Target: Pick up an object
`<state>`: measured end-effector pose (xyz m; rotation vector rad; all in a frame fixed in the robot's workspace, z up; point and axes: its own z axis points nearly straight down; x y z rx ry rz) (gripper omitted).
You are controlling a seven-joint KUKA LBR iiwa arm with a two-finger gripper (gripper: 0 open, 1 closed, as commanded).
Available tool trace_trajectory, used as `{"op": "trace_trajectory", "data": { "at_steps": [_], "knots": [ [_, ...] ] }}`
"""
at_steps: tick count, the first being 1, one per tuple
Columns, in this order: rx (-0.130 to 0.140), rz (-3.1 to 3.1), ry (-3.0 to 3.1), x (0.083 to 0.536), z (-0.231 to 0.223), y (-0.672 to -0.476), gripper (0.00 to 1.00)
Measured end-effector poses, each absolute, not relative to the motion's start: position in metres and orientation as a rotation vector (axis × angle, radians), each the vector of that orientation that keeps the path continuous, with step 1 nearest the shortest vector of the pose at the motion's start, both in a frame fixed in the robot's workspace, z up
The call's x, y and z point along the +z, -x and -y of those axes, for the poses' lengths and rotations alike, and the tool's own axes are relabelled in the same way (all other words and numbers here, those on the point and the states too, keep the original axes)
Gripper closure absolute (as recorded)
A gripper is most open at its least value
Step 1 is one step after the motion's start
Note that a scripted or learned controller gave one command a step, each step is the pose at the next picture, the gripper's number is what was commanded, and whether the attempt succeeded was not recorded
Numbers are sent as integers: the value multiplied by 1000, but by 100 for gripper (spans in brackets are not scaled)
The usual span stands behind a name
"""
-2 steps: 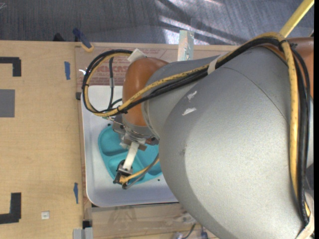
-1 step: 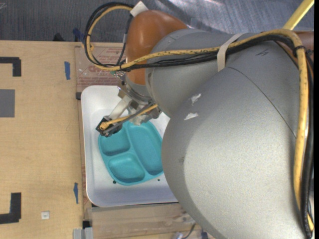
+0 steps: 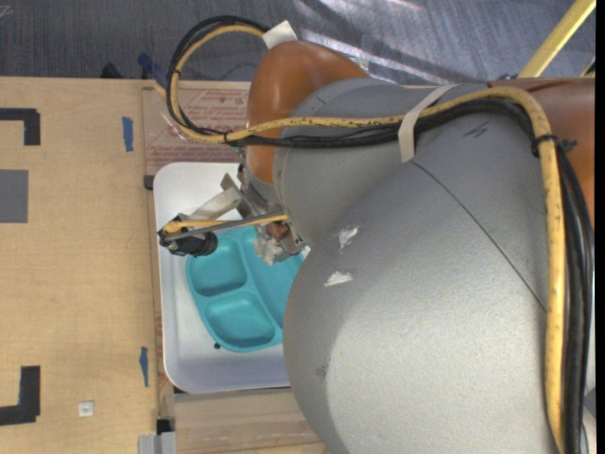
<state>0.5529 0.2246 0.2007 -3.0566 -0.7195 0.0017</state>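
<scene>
Teal tray (image 3: 232,296) lies in the white bin (image 3: 180,353), toward the bin's middle and right. Two shallow compartments show, one below the other. The visible part runs from upper left to lower right, its rounded end pointing to the bin's lower edge. Its right side is hidden under the grey arm (image 3: 425,282).

Gripper (image 3: 274,246) sits at the tray's upper edge, just under the orange band (image 3: 293,74). Contact and grip state: cannot tell from this angle.

Bin rests beside a tan board (image 3: 76,253) with black corner marks (image 3: 24,126) and bits of blue tape (image 3: 128,133). Dark grey carpet (image 3: 425,17) lies beyond the bench.
</scene>
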Motion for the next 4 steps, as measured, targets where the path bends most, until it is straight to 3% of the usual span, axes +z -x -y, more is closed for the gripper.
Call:
{"op": "trace_trajectory", "data": {
  "at_steps": [1, 2, 3, 4],
  "knots": [
    [2, 442, 3109, 199, -225, -510, 100],
    [6, 1293, 2861, 214, -226, -490, 100],
    [6, 1989, 2429, 196, -225, -479, 100],
    [0, 2658, 1673, 204, -213, -480, 100]
  ]
}}
